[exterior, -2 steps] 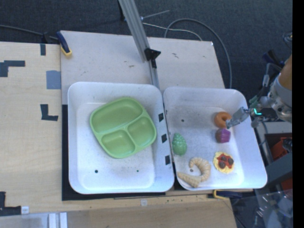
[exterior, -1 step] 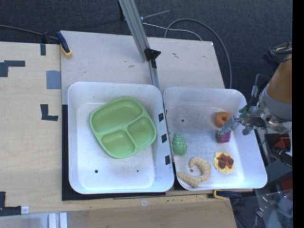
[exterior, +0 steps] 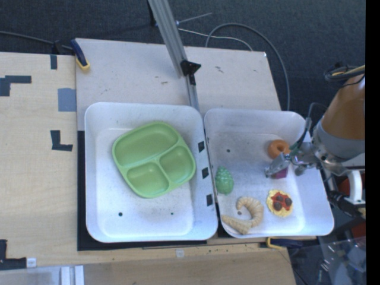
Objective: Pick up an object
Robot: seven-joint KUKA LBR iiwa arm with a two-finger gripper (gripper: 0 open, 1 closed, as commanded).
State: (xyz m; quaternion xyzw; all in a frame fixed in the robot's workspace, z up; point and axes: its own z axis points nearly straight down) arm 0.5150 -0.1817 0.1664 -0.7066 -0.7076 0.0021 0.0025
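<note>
The right bin (exterior: 237,129) holds a few toy foods. An orange ring-shaped piece (exterior: 276,148) lies near its right wall. A green bumpy piece (exterior: 224,180) rests by the bin's left wall. A tan croissant (exterior: 248,212) lies at the front, with a yellow tart topped with red berries (exterior: 280,202) to its right. My gripper (exterior: 278,169) comes in from the right and hangs low over the bin floor, just below the orange piece and above the tart. A small purplish patch shows at its tip; what it is stays unclear.
A green divided plate (exterior: 154,158) lies in the left bin (exterior: 101,212). A slanted metal pole (exterior: 172,34) stands behind the bins, and cables run across the bench at the back. The arm's orange band (exterior: 350,108) is beside the right bin's right wall.
</note>
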